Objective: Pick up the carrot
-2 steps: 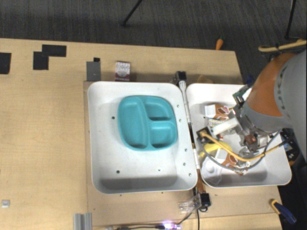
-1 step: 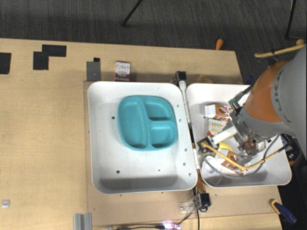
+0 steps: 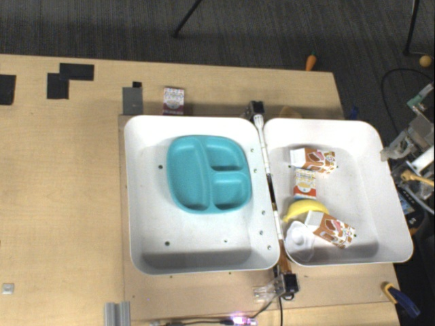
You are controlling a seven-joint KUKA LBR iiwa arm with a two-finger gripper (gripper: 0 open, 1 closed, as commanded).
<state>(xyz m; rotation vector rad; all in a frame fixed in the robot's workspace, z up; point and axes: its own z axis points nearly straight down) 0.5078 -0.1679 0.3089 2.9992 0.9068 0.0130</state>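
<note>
White and shallow, the right-hand bin [image 3: 391, 202] on the pale wooden desk [image 3: 61, 202] holds a white cup [image 3: 298, 239], a yellow banana [image 3: 300, 209] and brown-and-white cartons [image 3: 336, 231], while the left bin [image 3: 146, 182] bears a teal divided plate [image 3: 207, 173]. By the right bin's outer rim sits the hand [image 3: 411, 145], too unclear to tell whether spread or pressed together. A small orange piece [image 3: 310, 62], possibly the carrot, lies at the desk's far edge.
</note>
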